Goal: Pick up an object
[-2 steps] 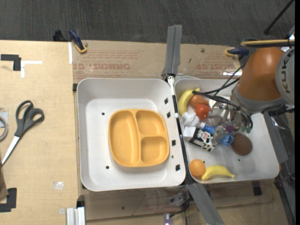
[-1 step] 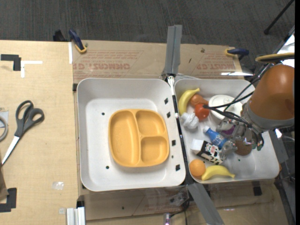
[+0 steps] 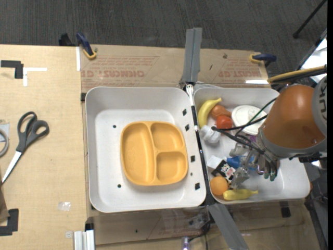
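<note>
Camera view gives you the left bin [image 3: 99, 155] holding a yellow divided tray [image 3: 154, 153] at its centre. Over the right bin's [image 3: 296, 189] near edge hangs the gripper [image 3: 248, 172]; you cannot tell its state. Just beside it lie an orange [image 3: 218, 185] and small yellow banana [image 3: 240, 194].

Materials and finishes, bench and two bins

Left bin [image 3: 99, 155]: smooth white plastic, faint sheen; divided tray [image 3: 154, 153]: yellow-orange plastic, smooth, softly glossy; right bin [image 3: 296, 189]: same white plastic; banana [image 3: 208, 110]: smooth, plastic-looking yellow skin; tomato [image 3: 224, 122]: glossy red; orange [image 3: 219, 184]: matt, lightly dimpled; white round lid [image 3: 244, 113]: smooth plastic; arm's orange band [image 3: 295, 116]: smooth, satin, with soft highlights; gripper [image 3: 242, 172]: bare metal parts with dark cables, finish hard to read; bench top [image 3: 44, 191]: pale wood, matt; cardboard sheet [image 3: 135, 66]: brown, matt, printed; scissors [image 3: 22, 142]: black plastic handles, dull metal blades; floor [image 3: 130, 9]: dark, rough carpet-like weave.
</note>
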`<state>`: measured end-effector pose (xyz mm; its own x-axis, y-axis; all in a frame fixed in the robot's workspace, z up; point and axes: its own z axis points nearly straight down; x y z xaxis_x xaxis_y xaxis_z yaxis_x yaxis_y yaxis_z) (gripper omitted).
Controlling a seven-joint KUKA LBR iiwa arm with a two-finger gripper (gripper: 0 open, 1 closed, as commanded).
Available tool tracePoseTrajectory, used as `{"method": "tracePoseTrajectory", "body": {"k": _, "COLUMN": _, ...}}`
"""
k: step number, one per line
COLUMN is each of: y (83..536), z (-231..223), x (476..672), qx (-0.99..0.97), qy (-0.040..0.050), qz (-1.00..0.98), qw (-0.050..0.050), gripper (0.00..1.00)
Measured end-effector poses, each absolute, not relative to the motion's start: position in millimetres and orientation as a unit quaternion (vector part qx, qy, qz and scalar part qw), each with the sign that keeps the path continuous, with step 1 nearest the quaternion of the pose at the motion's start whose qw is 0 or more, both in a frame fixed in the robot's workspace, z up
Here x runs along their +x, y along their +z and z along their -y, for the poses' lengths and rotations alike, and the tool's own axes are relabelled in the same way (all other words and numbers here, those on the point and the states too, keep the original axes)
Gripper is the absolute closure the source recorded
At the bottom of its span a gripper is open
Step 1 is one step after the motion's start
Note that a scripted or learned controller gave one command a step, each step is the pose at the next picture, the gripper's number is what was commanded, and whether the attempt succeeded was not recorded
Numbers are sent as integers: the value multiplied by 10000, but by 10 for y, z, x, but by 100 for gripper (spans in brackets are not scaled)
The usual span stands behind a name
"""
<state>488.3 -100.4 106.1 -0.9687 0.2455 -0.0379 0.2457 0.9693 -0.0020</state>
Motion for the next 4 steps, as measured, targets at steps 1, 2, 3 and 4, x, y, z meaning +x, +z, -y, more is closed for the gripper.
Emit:
{"method": "tracePoseTrajectory", "body": {"k": 1, "y": 1054, "z": 1012, "x": 4930, "qx": 930, "qy": -28, "qz": -9955, "qw": 164, "gripper": 0}}
{"method": "tracePoseTrajectory", "body": {"k": 2, "y": 1051, "z": 1014, "x": 4923, "qx": 1333, "qy": -36, "qz": -9910, "qw": 137, "gripper": 0}}
{"method": "tracePoseTrajectory", "body": {"k": 3, "y": 1059, "z": 1927, "x": 5031, "qx": 1066, "qy": -27, "qz": -9942, "qw": 143, "gripper": 0}}
{"method": "tracePoseTrajectory", "body": {"k": 4, "y": 1044, "z": 1373, "x": 5912, "qx": 1701, "qy": 4, "qz": -9854, "qw": 1, "gripper": 0}}
